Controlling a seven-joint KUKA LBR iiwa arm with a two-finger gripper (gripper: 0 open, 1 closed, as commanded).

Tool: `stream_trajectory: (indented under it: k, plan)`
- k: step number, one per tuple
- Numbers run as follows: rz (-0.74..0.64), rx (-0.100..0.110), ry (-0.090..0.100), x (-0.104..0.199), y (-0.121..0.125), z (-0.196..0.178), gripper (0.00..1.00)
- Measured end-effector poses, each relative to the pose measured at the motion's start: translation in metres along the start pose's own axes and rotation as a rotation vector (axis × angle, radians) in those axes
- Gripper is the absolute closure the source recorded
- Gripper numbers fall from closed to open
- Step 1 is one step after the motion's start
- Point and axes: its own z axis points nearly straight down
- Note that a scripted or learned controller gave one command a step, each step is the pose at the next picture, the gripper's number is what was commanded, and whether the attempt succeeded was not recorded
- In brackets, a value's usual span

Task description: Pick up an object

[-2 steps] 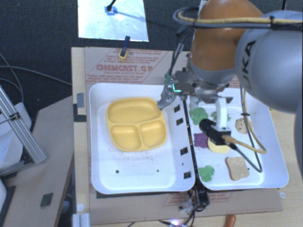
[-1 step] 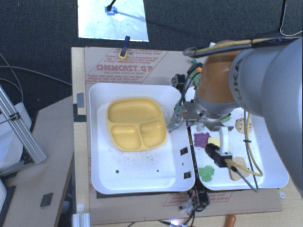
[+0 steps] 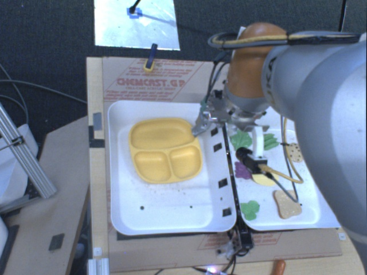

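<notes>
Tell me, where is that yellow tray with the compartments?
The yellow tray lies in the left bin, toward its back, with the gripper at its right corner.

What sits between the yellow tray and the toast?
In the camera view, the bins' divider runs between the yellow tray and the toast, then a green piece on the right bin's floor.

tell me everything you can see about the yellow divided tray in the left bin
The yellow tray looks like smooth moulded plastic with rounded corners. It has three compartments: one wide one along its far side and two smaller ones side by side nearer the camera. It lies flat, open side up, slightly rotated, on the floor of the left bin, toward the far half. The gripper sits at its far right corner; whether they touch is unclear.
</notes>
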Motion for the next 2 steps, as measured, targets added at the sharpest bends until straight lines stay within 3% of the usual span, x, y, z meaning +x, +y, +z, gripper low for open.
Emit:
stream_trajectory:
  k: [1, 2]
  plan:
    - [-0.003, 0.002, 0.000, -0.0005, -0.0016, -0.0104, 1.00]
    - [-0.003, 0.003, 0.000, -0.0006, -0.0016, -0.0103, 0.00]
